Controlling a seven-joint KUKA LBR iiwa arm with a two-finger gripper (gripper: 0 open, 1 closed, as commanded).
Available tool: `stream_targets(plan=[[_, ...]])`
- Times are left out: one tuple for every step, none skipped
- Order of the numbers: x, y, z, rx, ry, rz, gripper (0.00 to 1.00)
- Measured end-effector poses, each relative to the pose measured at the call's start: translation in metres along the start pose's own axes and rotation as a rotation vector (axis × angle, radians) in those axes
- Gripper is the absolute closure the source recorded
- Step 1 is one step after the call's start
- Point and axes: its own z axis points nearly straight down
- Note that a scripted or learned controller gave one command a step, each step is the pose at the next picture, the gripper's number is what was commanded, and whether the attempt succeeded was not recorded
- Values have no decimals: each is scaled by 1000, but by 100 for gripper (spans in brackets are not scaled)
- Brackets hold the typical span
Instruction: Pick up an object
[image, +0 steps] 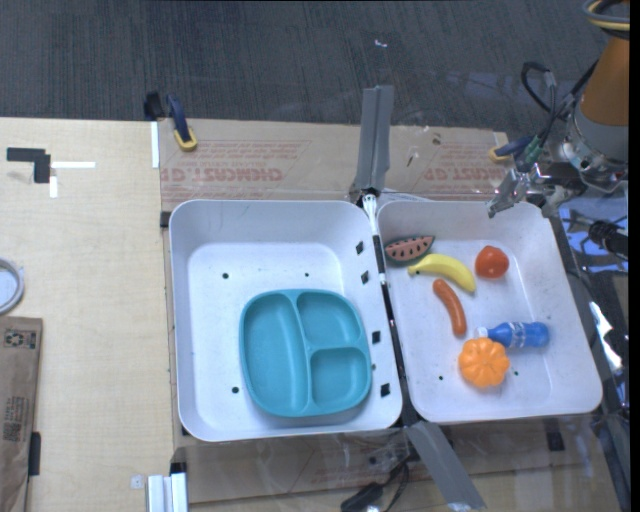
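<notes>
Wood bench (80, 330) w/ two white bins (200, 300), dark floor (250, 60) behind.

The end effector (520, 190) hovers over the right bin's (560, 400) far rim (toy foods inside, untouched).

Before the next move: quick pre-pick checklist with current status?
1. Gripper free of any object: ok, nothing between its fingers.
2. Gripper above a target: not ok, it sits at the right bin's far rim.
3. Targets in the right bin: ok; banana, sausage, tomato, pumpkin, blue bottle, watermelon slice.
4. Spacing: not ok, pumpkin and bottle touch.
5. Finger opening: cannot tell.
</notes>
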Motion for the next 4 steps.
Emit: stream_targets(plan=[[17,-9,90,0,0,16,0],[20,7,62,-1,-1,483,0],[66,-52,138,1,1,298,0],[64,-53,129,1,0,303,100]])
